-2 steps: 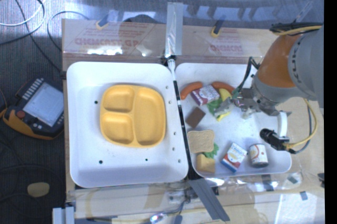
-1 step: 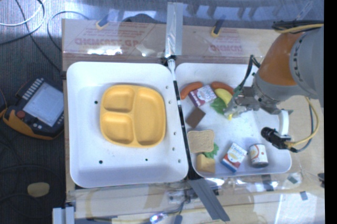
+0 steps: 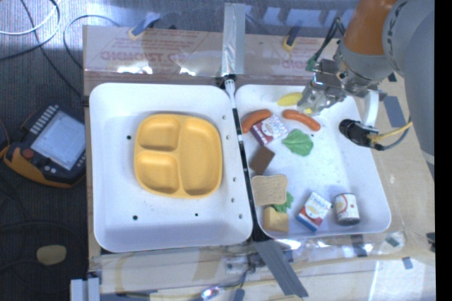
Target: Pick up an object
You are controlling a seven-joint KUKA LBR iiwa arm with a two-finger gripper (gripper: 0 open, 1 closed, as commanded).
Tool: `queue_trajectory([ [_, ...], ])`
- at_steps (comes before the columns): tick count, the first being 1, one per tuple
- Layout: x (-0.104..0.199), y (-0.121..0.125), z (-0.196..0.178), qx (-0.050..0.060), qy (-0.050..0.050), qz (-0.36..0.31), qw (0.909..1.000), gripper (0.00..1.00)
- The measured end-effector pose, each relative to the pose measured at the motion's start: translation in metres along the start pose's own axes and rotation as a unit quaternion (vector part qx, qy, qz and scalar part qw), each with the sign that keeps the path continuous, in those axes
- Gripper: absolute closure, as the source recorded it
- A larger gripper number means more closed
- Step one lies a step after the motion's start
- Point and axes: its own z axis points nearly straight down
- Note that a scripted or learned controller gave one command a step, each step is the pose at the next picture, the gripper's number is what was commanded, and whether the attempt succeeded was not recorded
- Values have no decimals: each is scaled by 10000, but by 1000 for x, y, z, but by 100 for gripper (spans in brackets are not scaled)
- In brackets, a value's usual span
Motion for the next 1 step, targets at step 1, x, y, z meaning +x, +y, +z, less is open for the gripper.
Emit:
queue_trajectory([
  [1, 73, 3, 5, 7, -5, -361, 9993, 100],
])
